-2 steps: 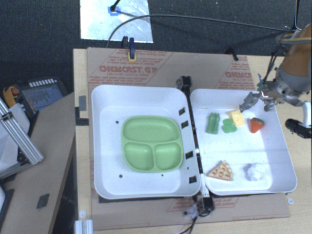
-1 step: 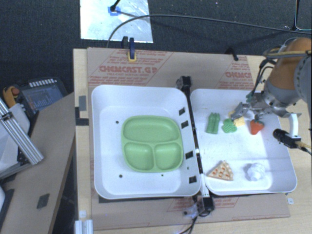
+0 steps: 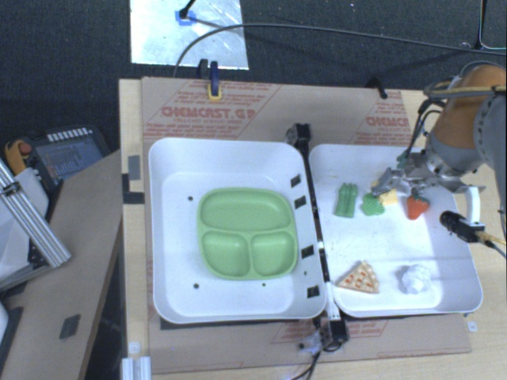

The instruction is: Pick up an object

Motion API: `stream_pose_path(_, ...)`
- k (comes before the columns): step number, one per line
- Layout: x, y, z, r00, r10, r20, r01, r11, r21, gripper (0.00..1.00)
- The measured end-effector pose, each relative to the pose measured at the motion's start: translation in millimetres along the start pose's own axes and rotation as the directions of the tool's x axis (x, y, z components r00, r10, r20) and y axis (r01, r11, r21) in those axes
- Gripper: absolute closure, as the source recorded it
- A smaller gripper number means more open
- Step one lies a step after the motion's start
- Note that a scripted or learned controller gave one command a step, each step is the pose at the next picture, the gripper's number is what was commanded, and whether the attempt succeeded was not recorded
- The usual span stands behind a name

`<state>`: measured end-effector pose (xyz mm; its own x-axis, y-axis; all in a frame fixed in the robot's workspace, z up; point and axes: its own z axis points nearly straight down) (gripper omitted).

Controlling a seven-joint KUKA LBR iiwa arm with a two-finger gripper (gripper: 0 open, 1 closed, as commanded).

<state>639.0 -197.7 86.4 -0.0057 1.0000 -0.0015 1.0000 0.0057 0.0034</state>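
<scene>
My gripper (image 3: 394, 184) reaches in from the right and hangs low over the back of the right bin (image 3: 451, 291). Just under and in front of it lie a small yellow piece (image 3: 389, 199) and a round green toy (image 3: 372, 207). A red and orange toy (image 3: 417, 207), shaped like a strawberry, lies just to its right. Left of them, a long green vegetable toy (image 3: 346, 199) lies apart. Near the bin's front are a pizza slice toy (image 3: 358, 278) and a crumpled white object (image 3: 414, 278). I cannot see anything held.
The left bin (image 3: 170, 172) holds a green divided plate (image 3: 245, 233). A black divider with clips (image 3: 310, 212) runs between the bins. The grey arm with its orange band (image 3: 467, 121) rises over the right bin's back right corner.
</scene>
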Motion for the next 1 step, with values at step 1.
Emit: stream_pose_path(1, 0.0, 2.0, -12.9, 1.0, -0.002, 0.001, 0.002, 1.0, -0.007, 1.0)
